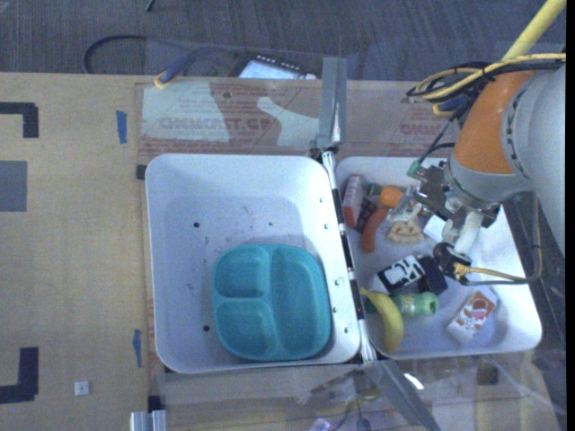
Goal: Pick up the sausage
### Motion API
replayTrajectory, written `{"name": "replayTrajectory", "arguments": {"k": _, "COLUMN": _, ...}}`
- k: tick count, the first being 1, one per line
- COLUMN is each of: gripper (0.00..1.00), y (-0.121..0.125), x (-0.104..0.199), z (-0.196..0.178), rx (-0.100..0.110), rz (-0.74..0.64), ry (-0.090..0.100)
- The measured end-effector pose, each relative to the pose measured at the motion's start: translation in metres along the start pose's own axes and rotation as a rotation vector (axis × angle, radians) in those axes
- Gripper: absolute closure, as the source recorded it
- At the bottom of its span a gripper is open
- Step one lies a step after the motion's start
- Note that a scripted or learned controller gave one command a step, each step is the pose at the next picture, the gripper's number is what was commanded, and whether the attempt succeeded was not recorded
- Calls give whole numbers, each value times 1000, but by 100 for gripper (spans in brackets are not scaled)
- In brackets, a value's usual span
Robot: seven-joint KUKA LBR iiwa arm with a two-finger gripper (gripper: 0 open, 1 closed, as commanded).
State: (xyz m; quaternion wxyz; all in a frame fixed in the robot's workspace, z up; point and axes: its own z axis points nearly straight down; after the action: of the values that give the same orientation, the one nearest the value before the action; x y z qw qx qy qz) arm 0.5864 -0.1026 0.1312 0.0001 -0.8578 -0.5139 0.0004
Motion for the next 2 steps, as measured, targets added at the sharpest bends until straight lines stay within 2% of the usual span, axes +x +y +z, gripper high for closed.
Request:
{"name": "replayTrajectory", "arguments": {"k": 1, "gripper": 0, "y": 5, "x": 15, "z": 45, "rx": -2, "rz": -38, "ry": 1}}
{"name": "replayTrajectory", "arguments": {"k": 2, "gripper": 0, "y": 5, "x": 15, "z": 45, "rx": -2, "rz": -38, "ry": 1}}
